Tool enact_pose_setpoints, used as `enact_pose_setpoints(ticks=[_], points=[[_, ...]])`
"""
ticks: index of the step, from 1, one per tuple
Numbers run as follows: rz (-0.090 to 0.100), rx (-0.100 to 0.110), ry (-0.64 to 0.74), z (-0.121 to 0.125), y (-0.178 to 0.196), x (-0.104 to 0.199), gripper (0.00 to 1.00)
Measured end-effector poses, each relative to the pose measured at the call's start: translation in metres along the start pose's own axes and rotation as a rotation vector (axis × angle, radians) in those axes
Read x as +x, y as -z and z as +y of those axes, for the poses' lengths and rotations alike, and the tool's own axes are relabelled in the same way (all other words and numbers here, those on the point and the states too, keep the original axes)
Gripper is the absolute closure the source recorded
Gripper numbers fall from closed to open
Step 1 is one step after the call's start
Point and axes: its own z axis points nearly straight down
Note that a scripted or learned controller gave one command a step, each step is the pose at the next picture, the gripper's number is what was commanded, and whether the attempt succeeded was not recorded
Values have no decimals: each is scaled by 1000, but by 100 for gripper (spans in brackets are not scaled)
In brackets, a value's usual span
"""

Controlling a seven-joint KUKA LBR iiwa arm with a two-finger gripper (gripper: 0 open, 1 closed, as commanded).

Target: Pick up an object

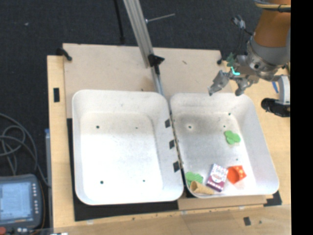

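Both white bins [122, 146] look like matt plastic, the right bin [254, 121] scuffed grey. The tabletop [107, 67] is pale, unvarnished board. The slanted rail [137, 18] is ribbed, shiny metal.

A robotics lab: a plain wooden bench [117, 67] on dark carpet carries two shallow white plastic bins [122, 146], a slanted aluminium mounting rail [139, 26] rises behind them, loose black cables [14, 136] trail beside a grey handheld control pendant [17, 199]
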Motion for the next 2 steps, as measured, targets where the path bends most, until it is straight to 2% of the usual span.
enact_pose_setpoints(ticks=[1, 2], points=[[-2, -4, 1, 1, 3, 0, 0], [-2, 0, 2, 5, -45, 6, 0]])
